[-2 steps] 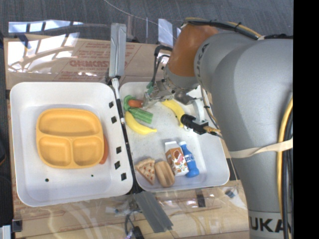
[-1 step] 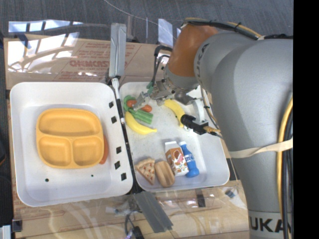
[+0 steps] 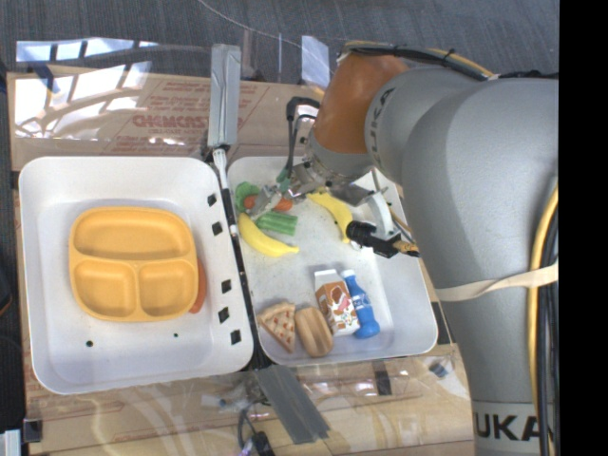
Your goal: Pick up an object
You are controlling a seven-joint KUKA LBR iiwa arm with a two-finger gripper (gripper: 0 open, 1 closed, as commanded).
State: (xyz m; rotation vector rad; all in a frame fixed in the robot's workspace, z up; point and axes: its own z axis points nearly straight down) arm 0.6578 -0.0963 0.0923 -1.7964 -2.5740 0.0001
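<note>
My gripper (image 3: 281, 194) hangs low over the back left corner of the right bin (image 3: 410, 293), right above a cluster of small toy foods. Under and beside it lie a green vegetable piece (image 3: 277, 222), a green and red piece (image 3: 248, 196) and a small orange bit (image 3: 286, 204). A yellow banana (image 3: 266, 238) lies just in front of them, and a second banana (image 3: 332, 209) lies to the gripper's right. The arm's wrist hides part of the bin's back. Nothing shows as lifted.
Near the right bin's front lie a pizza slice (image 3: 278, 324), a bread roll (image 3: 313, 332), a brown carton (image 3: 332, 307) and a blue bottle (image 3: 362, 305). The left bin (image 3: 47, 350) holds a yellow divided tray (image 3: 133, 259).
</note>
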